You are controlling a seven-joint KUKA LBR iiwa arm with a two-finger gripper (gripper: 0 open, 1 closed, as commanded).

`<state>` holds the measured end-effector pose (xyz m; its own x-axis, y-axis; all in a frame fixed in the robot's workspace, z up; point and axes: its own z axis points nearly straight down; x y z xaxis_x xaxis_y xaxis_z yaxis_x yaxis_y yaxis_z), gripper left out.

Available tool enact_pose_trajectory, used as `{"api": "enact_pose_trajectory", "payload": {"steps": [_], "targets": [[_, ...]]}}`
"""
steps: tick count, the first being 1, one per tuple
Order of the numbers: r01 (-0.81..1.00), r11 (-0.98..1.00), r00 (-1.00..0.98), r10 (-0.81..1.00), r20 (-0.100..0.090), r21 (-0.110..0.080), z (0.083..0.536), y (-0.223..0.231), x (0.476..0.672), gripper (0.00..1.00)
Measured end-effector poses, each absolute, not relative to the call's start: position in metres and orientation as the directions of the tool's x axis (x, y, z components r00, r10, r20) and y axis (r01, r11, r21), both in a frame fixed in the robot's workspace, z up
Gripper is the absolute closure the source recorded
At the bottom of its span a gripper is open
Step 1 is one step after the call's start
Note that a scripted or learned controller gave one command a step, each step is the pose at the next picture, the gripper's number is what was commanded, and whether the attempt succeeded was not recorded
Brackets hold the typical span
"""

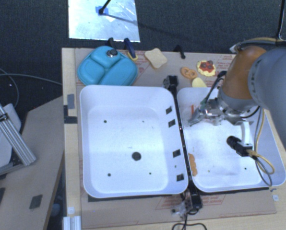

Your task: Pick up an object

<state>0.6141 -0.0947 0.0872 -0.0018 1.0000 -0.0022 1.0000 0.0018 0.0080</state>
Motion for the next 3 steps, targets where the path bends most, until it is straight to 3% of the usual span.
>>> {"api": "enact_pose_trajectory", "payload": {"steps": [1,2,3], "targets": [[1.0,0.007,-0.007,1.0,-0.001,0.005,0.086,-0.084,0.671,0.0],[1.0,0.009,-0.009,1.0,0.001,0.012,0.192,-0.037,0.671,0.0],[1.0,-0.003,0.003,1.0,-0.001,-0.005,0.102,-0.088,0.666,0.0]]}}
